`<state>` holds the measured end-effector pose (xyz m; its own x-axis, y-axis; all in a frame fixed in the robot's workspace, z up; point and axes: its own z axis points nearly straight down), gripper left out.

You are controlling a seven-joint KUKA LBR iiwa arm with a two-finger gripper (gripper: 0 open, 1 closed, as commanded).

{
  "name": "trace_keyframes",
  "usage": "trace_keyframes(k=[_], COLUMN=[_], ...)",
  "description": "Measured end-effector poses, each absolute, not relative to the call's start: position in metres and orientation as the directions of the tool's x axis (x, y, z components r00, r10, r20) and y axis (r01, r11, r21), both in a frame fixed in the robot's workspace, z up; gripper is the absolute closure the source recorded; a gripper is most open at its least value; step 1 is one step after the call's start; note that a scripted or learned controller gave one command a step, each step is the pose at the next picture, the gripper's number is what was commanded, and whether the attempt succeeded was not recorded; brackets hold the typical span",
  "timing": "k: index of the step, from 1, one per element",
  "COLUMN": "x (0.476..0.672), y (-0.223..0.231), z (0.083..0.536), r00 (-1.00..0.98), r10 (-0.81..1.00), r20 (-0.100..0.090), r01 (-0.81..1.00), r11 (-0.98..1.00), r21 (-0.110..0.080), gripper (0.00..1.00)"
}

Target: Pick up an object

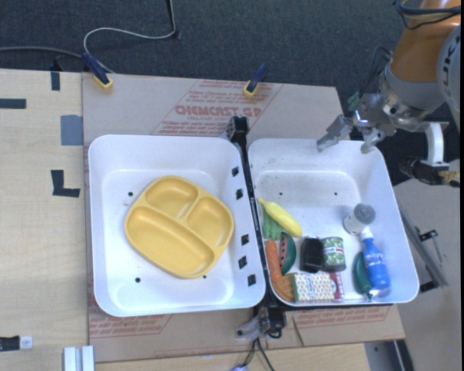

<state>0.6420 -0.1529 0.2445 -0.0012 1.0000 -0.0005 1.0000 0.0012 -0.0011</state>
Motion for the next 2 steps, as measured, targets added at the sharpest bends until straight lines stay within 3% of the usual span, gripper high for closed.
trace_keyframes(k=[1,2], x=[0.638,0.648], y=[-0.156,-0.136], z=[0.163,0.085], r00=[-0.001,-0.002], r10=[1.000,1.000], r20=[0.000,0.000], r01=[1.000,1.000], r11=[0.001,0.002], r21=[-0.003,0.001], gripper=[0.00,0.00])
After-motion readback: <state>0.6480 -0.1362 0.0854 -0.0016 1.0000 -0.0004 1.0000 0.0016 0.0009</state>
